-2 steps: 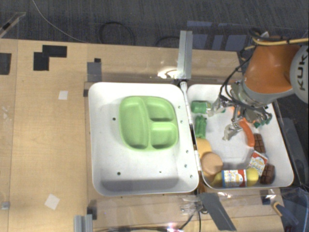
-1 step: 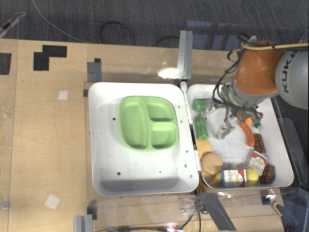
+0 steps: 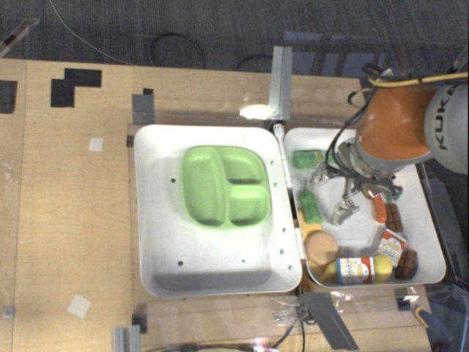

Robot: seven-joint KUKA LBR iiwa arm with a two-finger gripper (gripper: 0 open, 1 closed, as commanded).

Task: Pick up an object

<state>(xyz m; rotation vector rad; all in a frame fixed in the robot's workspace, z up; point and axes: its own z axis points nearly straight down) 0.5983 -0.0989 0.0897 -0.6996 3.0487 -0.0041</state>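
Okay, I see gripper [image 3: 344,210] low in right bin [image 3: 432,226] beside green block [image 3: 312,209]; finger state, cannot tell.

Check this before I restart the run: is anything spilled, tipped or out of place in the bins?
Nothing looks spilled. The yellow bottle lies on its side along the right bin's near wall; the green divided tray sits flat in the left bin.

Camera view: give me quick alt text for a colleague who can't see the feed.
The arm's gripper hangs low over the middle of the right bin, among small food items including a yellow bottle, a tan round piece and green pieces. The left bin holds a green divided tray.
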